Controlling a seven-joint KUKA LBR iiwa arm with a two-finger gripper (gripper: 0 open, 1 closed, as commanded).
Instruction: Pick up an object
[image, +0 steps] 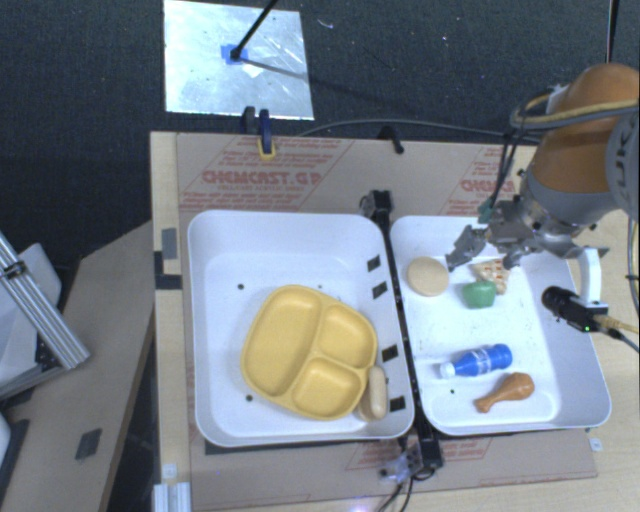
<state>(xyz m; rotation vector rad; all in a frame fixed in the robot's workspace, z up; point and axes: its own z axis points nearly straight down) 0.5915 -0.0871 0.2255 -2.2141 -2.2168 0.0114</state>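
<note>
Camera view: gripper (490, 250) at upper right of frame, over right bin (570, 400), fingers spread, nothing between them. Cracker (490, 272) directly beneath; green piece (479, 294) just below it; tan disc (428, 276) to left. Bottle (478, 361), drumstick (504, 391) lower, well apart.

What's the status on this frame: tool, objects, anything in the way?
Tool over right bin, open, holding nothing. Tan piece and green toy just below it. Round beige item close alongside.

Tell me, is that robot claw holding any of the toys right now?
No. The gripper hangs open over the right bin, above the green toy and the tan round piece, with nothing between its fingers.
</note>
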